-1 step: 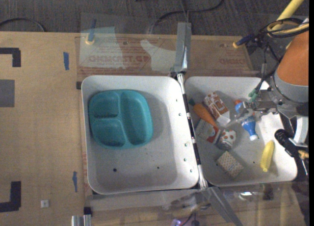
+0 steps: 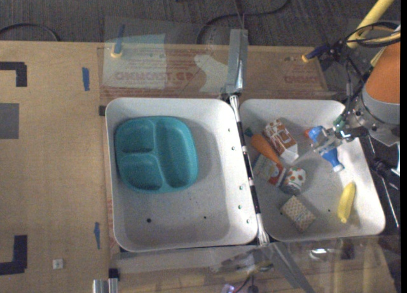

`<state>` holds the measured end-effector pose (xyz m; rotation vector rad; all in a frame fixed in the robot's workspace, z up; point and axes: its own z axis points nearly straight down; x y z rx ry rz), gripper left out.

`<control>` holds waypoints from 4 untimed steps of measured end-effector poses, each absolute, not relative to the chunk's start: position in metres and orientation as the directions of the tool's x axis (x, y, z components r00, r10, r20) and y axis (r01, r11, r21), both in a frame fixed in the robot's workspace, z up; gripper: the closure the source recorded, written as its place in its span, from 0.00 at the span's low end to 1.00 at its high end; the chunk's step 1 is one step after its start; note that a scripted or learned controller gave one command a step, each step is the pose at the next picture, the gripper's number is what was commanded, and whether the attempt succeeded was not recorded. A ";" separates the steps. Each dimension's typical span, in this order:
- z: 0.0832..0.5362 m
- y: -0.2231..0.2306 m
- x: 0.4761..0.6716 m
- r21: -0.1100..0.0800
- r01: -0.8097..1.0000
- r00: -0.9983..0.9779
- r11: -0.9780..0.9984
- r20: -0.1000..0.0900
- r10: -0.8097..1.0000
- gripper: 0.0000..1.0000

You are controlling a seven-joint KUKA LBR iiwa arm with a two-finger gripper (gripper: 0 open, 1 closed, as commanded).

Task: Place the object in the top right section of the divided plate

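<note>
- Teal divided plate (image 2: 156,153) sits in the left bin (image 2: 191,228).
- Pincer (image 2: 331,138) over the right bin (image 2: 369,222) (grip impossible to judge), at a blue-and-white object (image 2: 329,153).
- Banana (image 2: 346,201) nearby.

Teal divided plate (image 2: 156,153), yellow banana (image 2: 346,201)

The divided plate (image 2: 156,153) looks like smooth teal plastic with a soft sheen. Around it, the left bin (image 2: 184,228) is matt white plastic, lightly speckled. The tabletop (image 2: 51,177) beside that bin reads as pale, matt wood board. The banana (image 2: 346,201) looks like glossy yellow plastic.
</note>
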<state>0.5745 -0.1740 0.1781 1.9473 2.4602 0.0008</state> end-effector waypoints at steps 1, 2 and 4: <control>0.197 -0.098 0.543 0.001 0.874 -0.486 0.486 0.000 0.874 1.00; 0.185 -0.073 0.516 0.001 0.826 -0.563 0.563 0.000 0.826 1.00; 0.285 0.008 0.520 0.002 0.833 -0.553 0.553 -0.002 0.833 1.00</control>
